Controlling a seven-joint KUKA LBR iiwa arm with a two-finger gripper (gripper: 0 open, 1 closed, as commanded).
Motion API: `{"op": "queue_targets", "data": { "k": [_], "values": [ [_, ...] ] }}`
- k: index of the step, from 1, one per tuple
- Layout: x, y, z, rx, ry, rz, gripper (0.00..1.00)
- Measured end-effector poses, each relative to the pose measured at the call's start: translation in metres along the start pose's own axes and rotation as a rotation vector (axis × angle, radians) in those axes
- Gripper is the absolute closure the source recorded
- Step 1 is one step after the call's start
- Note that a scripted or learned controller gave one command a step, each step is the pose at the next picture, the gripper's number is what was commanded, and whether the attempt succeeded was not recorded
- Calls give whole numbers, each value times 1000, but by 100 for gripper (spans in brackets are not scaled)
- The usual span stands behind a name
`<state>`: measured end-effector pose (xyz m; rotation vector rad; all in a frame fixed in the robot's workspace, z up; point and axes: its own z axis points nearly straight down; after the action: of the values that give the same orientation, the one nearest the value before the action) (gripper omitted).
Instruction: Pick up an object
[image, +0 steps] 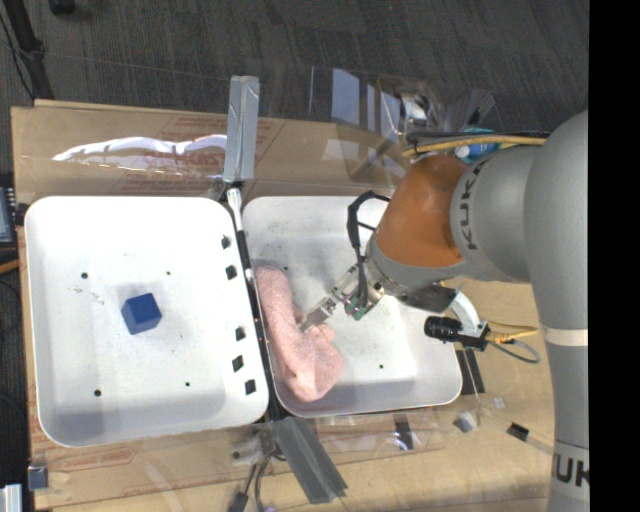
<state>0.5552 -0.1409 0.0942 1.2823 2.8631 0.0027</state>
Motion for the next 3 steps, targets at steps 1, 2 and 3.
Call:
{"op": "queue_targets", "data": {
  "k": [1,2,3],
  "values": [
    [47,5,0,3,-2,-50,0],
    [60,-7,-82,3,2,16,0],
    [73,-38,-3,1,3,7,0]
  ]
}}
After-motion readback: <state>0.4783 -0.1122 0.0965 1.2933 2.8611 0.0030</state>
